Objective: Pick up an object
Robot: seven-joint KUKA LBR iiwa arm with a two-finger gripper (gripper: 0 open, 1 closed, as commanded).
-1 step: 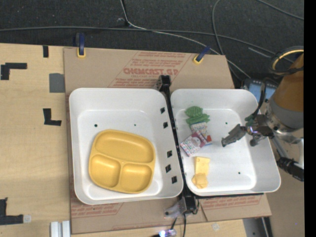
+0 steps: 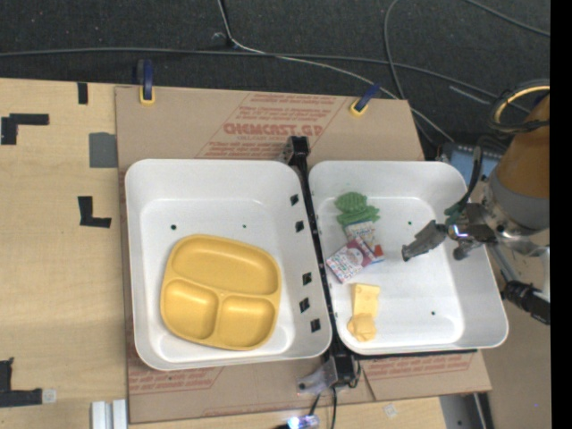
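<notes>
The right bin [image 2: 447, 333] holds three small items. A green ridged object [image 2: 356, 208] lies near its back left. Just below it is a red and white packet [image 2: 355, 256], and a pale yellow piece [image 2: 364, 311] lies near the front left. My gripper [image 2: 438, 248] hovers over the right half of this bin, to the right of the packet and apart from it. Its dark fingers [image 2: 418, 245] are spread open with nothing between them. The grey arm with its orange band [image 2: 527, 164] comes in from the right.
In the left bin [image 2: 143, 204] lies a yellow divided plate [image 2: 221, 290]. A black divider [image 2: 308, 239] runs between the two bins. Both bins rest on a cardboard sheet [image 2: 268, 123], with cables crossing the dark surface behind.
</notes>
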